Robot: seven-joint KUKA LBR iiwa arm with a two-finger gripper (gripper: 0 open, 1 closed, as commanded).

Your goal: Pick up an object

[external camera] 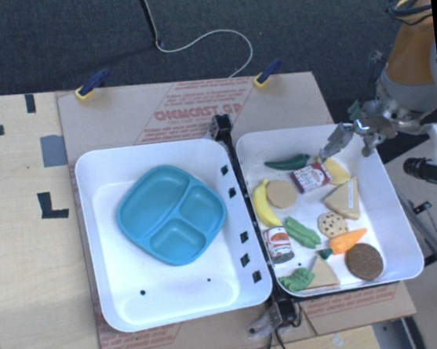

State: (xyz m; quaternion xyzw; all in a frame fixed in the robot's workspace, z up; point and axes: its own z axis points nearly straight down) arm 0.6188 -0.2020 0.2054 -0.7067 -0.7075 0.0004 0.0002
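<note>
The right bin point(397, 211) holds several toy foods. Among them are a yellow banana point(264, 204), a green chili point(288, 162), a red packet point(310, 177), a small can point(279, 244), a carrot point(345, 241) and a brown round patty point(363, 261). My gripper point(351, 145) hangs over the bin's far right corner, just above a yellow piece point(336, 169). Its fingers are spread open, one finger point(332, 145) slanting towards the red packet. Nothing is between them.
The left bin point(101, 247) holds a blue divided plate point(172, 213). In the right bin there are also a tan disc point(281, 194), a sandwich wedge point(344, 200), a chip cookie point(331, 223), a green pickle point(301, 232) and a leafy green piece point(297, 281). A black divider point(241, 198) runs between the bins.
</note>
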